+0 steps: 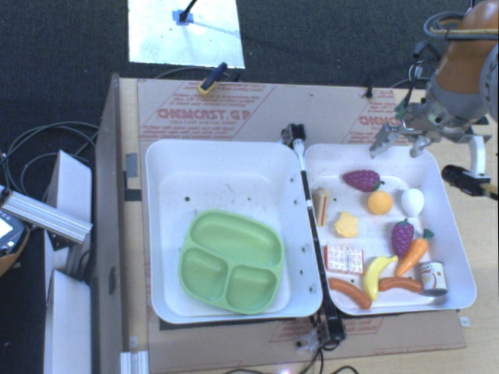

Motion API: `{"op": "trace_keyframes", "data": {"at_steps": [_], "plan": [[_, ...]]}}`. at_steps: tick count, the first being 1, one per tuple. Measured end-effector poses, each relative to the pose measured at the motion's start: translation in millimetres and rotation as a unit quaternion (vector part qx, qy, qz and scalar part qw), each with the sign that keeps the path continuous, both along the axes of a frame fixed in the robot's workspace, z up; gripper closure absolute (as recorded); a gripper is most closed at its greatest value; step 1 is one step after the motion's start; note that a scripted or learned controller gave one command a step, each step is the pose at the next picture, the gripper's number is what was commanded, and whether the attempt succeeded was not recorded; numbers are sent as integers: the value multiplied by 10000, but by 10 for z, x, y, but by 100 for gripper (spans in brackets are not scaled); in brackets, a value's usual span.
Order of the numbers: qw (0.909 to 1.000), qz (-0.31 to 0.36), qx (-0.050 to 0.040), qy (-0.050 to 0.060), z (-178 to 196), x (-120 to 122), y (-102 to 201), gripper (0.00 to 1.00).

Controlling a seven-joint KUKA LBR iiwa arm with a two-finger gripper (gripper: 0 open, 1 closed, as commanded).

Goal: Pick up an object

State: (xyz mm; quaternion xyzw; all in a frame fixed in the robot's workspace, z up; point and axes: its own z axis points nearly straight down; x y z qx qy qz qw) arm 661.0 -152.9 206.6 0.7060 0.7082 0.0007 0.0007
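The right bin (456,232) holds several toy foods: a dark red berry cluster (361,180), an orange (380,202), a white egg (412,202), a yellow piece (346,224), purple grapes (402,236), a carrot (413,257), a banana (376,275), two sausages (349,292), a small can (431,275) and a red-and-white box (344,258). My gripper (399,145) hangs over the back edge of this bin, behind the berry cluster. Its fingers are spread open with nothing between them.
A green divided plate (231,261) lies in the left bin (168,178). A thin tan stick (320,206) rests by the divider between the bins. Cardboard (234,107) lies under the bins, and a yellow-handled tool (209,80) sits at its back.
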Motion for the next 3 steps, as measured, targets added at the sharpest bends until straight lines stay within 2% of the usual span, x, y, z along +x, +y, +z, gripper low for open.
{"op": "trace_keyframes", "data": {"at_steps": [1,2,3], "plan": [[10000,9,1,8,-1227,-248,368,0],[10000,-10,-3,7,-1223,-662,236,0],[10000,-8,7,14,-1225,-1454,680,0]]}}
